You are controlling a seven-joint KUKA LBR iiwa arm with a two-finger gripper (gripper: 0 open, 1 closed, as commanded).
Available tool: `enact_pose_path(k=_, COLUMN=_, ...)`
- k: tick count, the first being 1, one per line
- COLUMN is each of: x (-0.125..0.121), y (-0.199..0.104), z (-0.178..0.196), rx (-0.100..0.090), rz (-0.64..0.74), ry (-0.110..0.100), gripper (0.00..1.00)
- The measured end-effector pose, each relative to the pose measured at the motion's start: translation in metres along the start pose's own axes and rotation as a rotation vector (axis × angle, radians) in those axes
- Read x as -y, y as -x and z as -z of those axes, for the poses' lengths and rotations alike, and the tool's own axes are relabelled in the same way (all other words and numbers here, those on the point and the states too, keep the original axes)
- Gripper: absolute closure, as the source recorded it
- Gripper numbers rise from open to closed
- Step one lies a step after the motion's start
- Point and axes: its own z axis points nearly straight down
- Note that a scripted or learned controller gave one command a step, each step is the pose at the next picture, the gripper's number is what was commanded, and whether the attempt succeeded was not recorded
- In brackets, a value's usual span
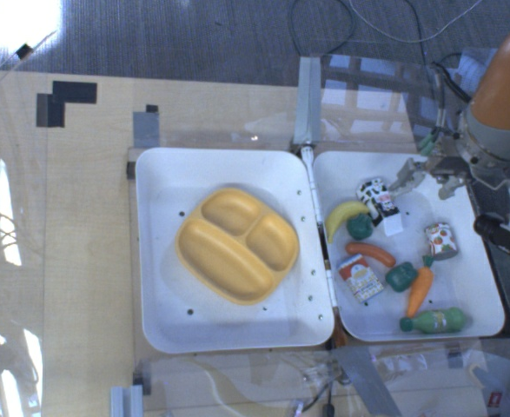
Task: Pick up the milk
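The milk point(375, 197) is a small carton with black and white cow patches. It lies tilted near the back of the right bin point(489, 307), just right of the banana point(340, 215). My gripper point(428, 181) hangs over the bin's back right part, to the right of the milk and apart from it. Its fingers point(406, 177) are spread open with nothing between them. The grey arm with its orange band point(502, 76) comes in from the upper right.
The right bin also holds a green round vegetable point(360, 227), a sausage point(370, 253), a red and white carton point(361, 281), a green pepper point(400, 276), a carrot point(420, 290), a green bottle point(435, 321) and a small box point(440, 240). A yellow divided plate point(237, 243) lies in the left bin point(163, 320).
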Motion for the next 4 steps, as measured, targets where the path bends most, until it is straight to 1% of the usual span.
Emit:
enact_pose_path(k=1, x=-0.033, y=0.007, z=-0.084, rx=0.000, rz=0.104, ry=0.000, gripper=0.00)
enact_pose_path(k=2, x=-0.036, y=0.002, z=-0.157, rx=0.001, rz=0.160, ry=0.005, gripper=0.00)
enact_pose_path(k=3, x=-0.038, y=0.001, z=-0.145, rx=0.002, rz=0.161, ry=0.012, gripper=1.00)
enact_pose_path(k=4, x=-0.082, y=-0.053, z=-0.071, rx=-0.001, rz=0.001, ry=-0.009, gripper=1.00)
